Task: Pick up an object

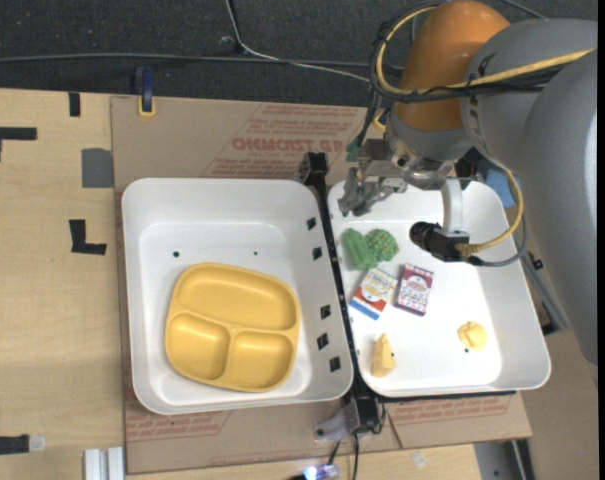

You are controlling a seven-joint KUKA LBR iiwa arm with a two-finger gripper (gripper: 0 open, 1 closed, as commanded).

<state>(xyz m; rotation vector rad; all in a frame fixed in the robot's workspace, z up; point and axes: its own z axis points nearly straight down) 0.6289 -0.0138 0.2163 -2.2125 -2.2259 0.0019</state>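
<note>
While our gripper (360, 200) hangs just above the green toy (369, 245), we cannot tell its state.

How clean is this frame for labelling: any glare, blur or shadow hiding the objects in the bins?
Camera view: lighting is even and the yellow tray and small items are sharp; the white floor of the right bin is bright, nearly washed out, with only faint shadows; the gripper is dark and cluttered above the green object, so its fingers are hard to read.
</note>
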